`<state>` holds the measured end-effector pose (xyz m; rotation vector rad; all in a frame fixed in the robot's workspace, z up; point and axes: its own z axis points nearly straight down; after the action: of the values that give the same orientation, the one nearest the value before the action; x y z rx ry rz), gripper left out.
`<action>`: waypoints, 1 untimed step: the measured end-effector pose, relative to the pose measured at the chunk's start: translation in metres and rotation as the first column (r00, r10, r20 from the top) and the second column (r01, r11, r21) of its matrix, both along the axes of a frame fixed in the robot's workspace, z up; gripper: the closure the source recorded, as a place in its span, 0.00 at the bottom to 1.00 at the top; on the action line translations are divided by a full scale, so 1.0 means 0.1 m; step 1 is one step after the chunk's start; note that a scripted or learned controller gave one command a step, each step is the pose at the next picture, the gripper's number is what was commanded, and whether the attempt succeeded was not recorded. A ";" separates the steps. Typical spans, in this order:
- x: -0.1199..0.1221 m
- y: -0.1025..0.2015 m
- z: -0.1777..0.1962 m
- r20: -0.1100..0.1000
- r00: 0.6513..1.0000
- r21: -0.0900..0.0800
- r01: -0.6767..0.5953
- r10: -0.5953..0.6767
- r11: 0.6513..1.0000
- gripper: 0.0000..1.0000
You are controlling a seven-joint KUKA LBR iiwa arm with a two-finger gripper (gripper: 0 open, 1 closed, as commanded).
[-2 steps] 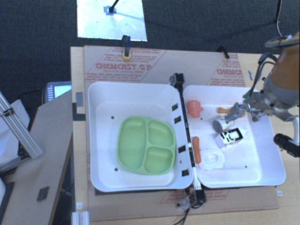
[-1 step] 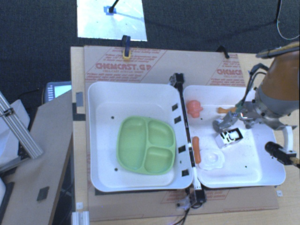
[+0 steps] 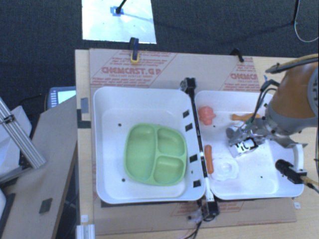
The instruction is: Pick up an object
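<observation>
The claw (image 3: 240, 139) hangs low over the middle of the right bin (image 3: 264, 188), and from where I stand I cannot tell whether it is released or clenched; I see nothing that is plainly gripped in it.

Four small things lie around it in that bin. A pink lump (image 3: 206, 114) sits near the far left corner. A thin orange stick (image 3: 240, 117) lies near the far edge, just beyond the claw. A red-orange rod (image 3: 209, 159) lies lengthwise against the left wall. A clear round piece (image 3: 225, 168) rests just beside the rod, toward the near edge and closest to the claw.

The left bin (image 3: 109, 108) carries only a green divided plate (image 3: 154, 153), well apart from the arm.

All four look light. The clear piece seems thin, glossy and low, so I would expect it to slip or flex, and it would need gripping across its rim. The rod looks stiffer and easier, taken across its narrow middle, though the wall beside it leaves little room. The pink lump looks soft and rounded, best squeezed gently across its widest part.
</observation>
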<state>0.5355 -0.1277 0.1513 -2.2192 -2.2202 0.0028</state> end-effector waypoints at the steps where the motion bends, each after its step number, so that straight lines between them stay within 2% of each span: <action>1: -0.02 0.00 -0.39 0.010 1.000 -0.005 0.001 -0.001 1.000 0.00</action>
<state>0.5331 -0.1276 0.1120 -2.2276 -2.2270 -0.0023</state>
